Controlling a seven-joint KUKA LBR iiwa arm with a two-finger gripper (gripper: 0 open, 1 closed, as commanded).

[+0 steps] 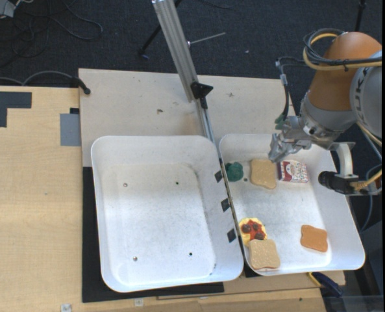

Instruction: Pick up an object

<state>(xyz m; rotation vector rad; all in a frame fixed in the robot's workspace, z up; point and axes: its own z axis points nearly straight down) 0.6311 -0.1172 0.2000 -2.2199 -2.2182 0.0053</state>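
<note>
Labels: the one printed item is a small red-and-white packet (pixel 292 171) in the right bin (pixel 348 236), near its far edge. There is lettering on its face, too small to read. No other writing is legible anywhere on the bench.

Gripper (pixel 282 149): it hangs over the far part of the right bin, just above and between the packet and a tan slice of bread (pixel 263 173). Whether it is open or closed I cannot tell from here, and nothing can be seen in its grasp.

Other contents of the right bin: a small dark green round piece (pixel 234 170) beside the bread, close to the divider; a yellow piece with red spots (pixel 251 228) against the near left wall; a second bread slice (pixel 264 255) touching it on the near side; an orange slab (pixel 314 238) lying apart toward the near right corner.

Left bin (pixel 114 155): white, shallow, with dark speckling and a few small dots on its floor.

Surface: both bins sit on a pale board (pixel 140 103) over a black mat (pixel 87 233). A light wood tabletop (pixel 30 200) with grey patches lies to the left. A slanted aluminium rail (pixel 179 51) rises from between the bins.

Room: dark carpet (pixel 101 25) with loose cables behind the bench.
</note>
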